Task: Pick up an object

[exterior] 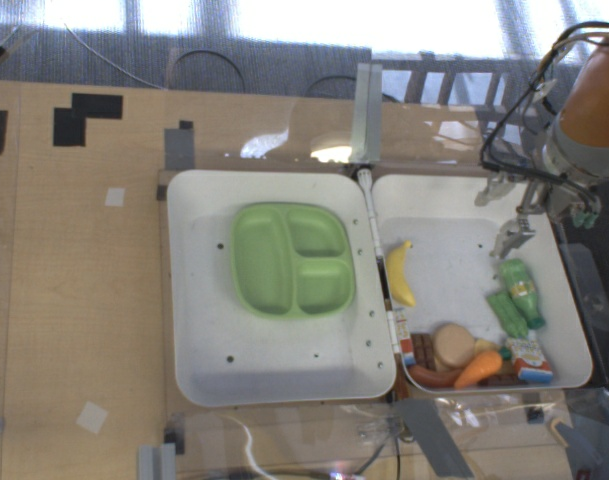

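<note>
My gripper (pixel 512 220) hangs over the far right part of the right bin (pixel 454 233), open, with nothing between its fingers. Just below it lie two green bottles (pixel 522 292) side by side against the bin's right wall. A yellow banana (pixel 399 273) rests by the bin's left wall. Along the front edge sit a tan round piece (pixel 454 346), an orange carrot (pixel 477 370), a brown sausage (pixel 433 376) and a small printed packet (pixel 530 364).
The left bin (pixel 199 298) holds a green divided plate (pixel 291 260). A metal divider (pixel 376 258) separates the two bins. The arm's orange band (pixel 596 103) and black cables (pixel 519 108) hang above the right bin's far corner.
</note>
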Controlling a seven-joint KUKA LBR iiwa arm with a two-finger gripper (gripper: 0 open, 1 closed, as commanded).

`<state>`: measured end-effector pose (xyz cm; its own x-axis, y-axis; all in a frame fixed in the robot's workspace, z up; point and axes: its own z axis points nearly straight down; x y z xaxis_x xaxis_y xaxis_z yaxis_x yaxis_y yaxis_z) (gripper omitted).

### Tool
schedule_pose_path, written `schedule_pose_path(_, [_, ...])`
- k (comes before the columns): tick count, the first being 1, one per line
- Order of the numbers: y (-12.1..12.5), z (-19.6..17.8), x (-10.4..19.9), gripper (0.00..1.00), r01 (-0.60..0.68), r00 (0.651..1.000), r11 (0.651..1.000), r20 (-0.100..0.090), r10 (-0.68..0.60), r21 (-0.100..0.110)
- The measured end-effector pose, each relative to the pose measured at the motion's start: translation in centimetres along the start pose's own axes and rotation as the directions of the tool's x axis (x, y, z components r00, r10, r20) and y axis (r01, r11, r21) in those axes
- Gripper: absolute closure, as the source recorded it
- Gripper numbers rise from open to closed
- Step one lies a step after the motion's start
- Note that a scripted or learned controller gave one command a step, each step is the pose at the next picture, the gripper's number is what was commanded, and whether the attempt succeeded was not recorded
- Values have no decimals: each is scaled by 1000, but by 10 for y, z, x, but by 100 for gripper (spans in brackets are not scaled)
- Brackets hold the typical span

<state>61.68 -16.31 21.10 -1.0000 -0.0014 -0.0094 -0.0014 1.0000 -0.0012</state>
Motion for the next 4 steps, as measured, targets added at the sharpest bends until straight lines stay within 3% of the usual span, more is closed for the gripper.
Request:
schedule_pose_path(1, [-29,77,-8,0,-142,990,990,-4,142,0])
schedule_pose_path(2, [-42,122,9,0,-245,970,970,4,245,1])
schedule_pose_path(3, [-41,107,4,100,-236,972,972,19,236,2])
schedule_pose_path(4, [-40,108,5,0,-236,972,972,17,236,1])
